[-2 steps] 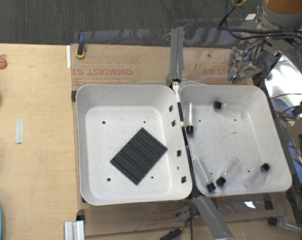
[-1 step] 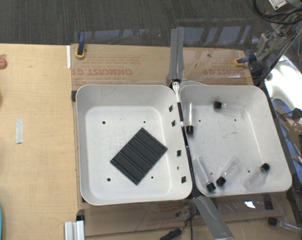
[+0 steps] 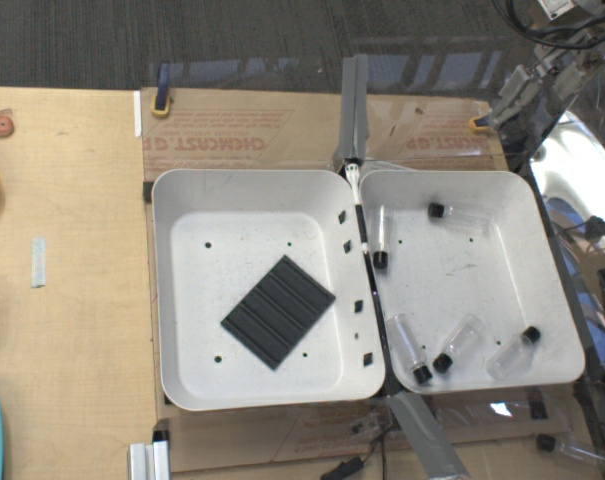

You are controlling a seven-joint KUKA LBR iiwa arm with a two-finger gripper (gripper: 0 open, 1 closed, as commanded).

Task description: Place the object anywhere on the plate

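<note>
Bins: two shallow white bins side by side, mid frame, on brown cardboard; left bin [image 3: 164, 268], right bin [image 3: 552, 268], inner rims touching along a near-vertical seam at frame centre.
Plate: dark ribbed rectangular plate [image 3: 278, 311], lies flat in the left bin, rotated like a diamond, slightly below and right of that bin's centre.
Room around plate: bare white floor on every side; plate corners stay apart from all four walls, widest gap toward upper left of the bin.
Objects: clear tubes with black caps, all in the right bin. One tube [image 3: 379, 238] lies along the seam wall at upper left of that bin. One small black cap piece [image 3: 436, 210] near the top wall. Two tubes [image 3: 407, 346] and [image 3: 455, 345] close together at lower left, caps near the bottom wall. One more tube [image 3: 512, 353] at lower right, close to the rim.
Room in right bin: centre floor is open; tubes hug the walls and corners, tight for access.
Gripper: arm hardware and cables [image 3: 557, 28] sit at upper right of the frame, above and outside the right bin; finger state cannot be told, nothing seen held, nothing touched in either bin.
Bench: tan surface [image 3: 72, 218] fills the left of the frame, well apart from both bins.
</note>
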